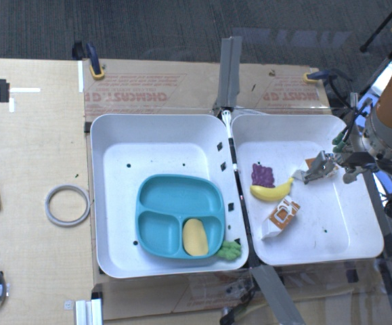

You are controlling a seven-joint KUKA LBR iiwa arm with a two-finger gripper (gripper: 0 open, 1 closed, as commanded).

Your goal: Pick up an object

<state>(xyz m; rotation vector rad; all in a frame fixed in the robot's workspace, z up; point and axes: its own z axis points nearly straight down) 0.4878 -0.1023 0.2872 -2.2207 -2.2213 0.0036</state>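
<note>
One short gap separates the gripper [317, 171] from the banana [271, 191] — lying down-left of it, long axis slanted; whether the gripper is closed, I cannot tell

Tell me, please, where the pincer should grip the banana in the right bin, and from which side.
Probably the banana at its thick middle, coming from above, fingers across its narrow width. It lies flat and curved; the purple grapes sit close on its far side, so a side approach looks crowded.
</note>
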